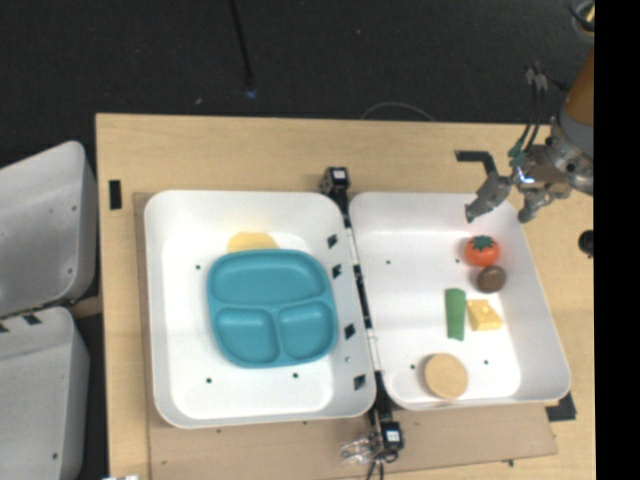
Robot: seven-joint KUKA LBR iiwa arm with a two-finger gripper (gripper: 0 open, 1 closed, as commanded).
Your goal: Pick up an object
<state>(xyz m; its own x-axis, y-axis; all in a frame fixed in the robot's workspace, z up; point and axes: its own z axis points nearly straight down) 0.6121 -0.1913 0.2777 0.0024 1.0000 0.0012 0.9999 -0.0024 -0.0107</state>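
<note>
- A round tan cookie lies at the near edge of the right bin, well below the tool.
- A green stick stands lengthwise, pointing toward the tool; yellow cheese sits beside it.
- A tomato and a brown ball lie just below the tool.
- The tool hangs over the bin's far right corner, fingers spread, grasping nothing.

A robot lab: left of the gripper, two white bins sit clamped together on a plywood bench, cables trailing.
</note>
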